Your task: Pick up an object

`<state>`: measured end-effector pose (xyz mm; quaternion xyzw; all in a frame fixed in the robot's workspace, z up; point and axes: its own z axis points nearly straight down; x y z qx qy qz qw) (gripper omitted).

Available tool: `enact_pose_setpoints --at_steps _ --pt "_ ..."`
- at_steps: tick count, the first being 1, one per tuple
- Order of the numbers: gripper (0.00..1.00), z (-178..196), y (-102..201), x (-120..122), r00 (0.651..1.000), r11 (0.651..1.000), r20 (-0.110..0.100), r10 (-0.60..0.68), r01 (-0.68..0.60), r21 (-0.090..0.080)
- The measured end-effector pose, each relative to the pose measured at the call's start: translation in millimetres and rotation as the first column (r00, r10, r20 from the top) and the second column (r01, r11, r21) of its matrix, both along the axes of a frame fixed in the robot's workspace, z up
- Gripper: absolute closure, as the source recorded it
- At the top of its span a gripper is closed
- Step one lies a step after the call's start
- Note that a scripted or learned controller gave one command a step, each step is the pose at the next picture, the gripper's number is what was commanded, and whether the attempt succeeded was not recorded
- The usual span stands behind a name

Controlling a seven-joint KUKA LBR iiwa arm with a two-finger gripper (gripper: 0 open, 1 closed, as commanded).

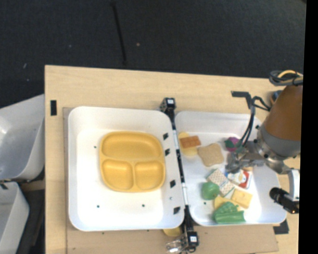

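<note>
Claw [237, 164] lowered into right white bin [260, 218], above red-and-white flat item [242, 178] beside checkered tile [218, 178]. Claw opening cannot be told; nothing seen held. Descent best centred on one item, neighbours avoided.

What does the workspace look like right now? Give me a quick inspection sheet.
Surface: wooden bench bearing left bin and right bin.
Job's things: toy food pieces in the right bin, among them tan slice, green pieces, yellow cracker.
Clutter: yellow divided plate in the left bin.
Grippers: gripper low over the right bin's pile; grasp cannot be judged.
Cables: black cable along the arm.
Surroundings: dark floor; white containers at left.
</note>
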<state>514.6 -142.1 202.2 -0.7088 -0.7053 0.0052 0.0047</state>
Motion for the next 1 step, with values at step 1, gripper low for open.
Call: enact_pose_setpoints --at_steps 1 --pt "1.00 -102.3 -24.7 46.0 1.000 1.000 0.021 0.002 -0.002 -0.004"
